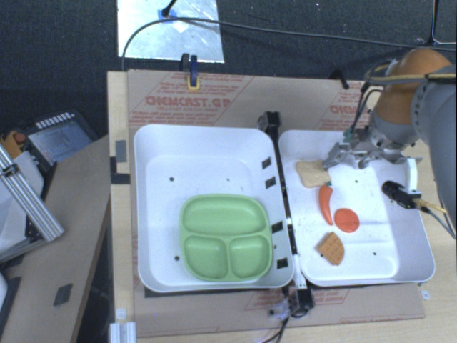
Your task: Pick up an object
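In the right bin (410,263), the tool (348,156) hovers just right of the beige food piece (312,173); whether it is spread, I cannot tell. Below that piece lie an orange carrot (325,204), a red-orange disc (347,220) and a waffle-like cracker (330,248).

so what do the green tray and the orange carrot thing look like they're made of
Green tray: probably moulded plastic, with a smooth, slightly glossy surface, an even pale green colour and three rounded compartments.
Carrot: likely a plastic toy, uniformly orange and smooth, though too small to be sure.
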Available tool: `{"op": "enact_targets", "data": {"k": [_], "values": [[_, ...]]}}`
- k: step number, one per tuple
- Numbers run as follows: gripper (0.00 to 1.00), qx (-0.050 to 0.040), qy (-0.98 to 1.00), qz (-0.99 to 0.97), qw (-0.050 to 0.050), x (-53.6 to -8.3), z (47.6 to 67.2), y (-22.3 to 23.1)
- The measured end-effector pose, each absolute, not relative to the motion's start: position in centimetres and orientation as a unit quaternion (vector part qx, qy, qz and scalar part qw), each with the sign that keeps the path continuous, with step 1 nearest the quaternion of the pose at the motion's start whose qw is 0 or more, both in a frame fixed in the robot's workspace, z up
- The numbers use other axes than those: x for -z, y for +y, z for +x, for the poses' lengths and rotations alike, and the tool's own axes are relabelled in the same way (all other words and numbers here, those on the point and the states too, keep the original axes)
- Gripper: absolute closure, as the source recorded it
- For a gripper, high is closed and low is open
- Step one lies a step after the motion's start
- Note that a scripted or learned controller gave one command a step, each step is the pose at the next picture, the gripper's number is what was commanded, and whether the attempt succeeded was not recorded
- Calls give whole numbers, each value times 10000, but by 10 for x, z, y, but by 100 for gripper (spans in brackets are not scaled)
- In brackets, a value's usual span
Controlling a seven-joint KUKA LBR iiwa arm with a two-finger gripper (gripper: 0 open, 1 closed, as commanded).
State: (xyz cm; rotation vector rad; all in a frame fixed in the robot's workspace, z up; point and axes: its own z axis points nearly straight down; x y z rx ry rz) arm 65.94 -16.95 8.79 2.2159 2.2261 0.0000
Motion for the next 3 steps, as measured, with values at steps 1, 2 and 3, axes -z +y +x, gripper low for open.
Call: {"op": "enact_targets", "data": {"k": [1,2,3], "values": [[100,-18,7096,7045,34,-103,662,-170],[100,-24,7084,7058,40,-168,660,-172],[100,-21,7088,7054,36,-215,662,-172]]}}
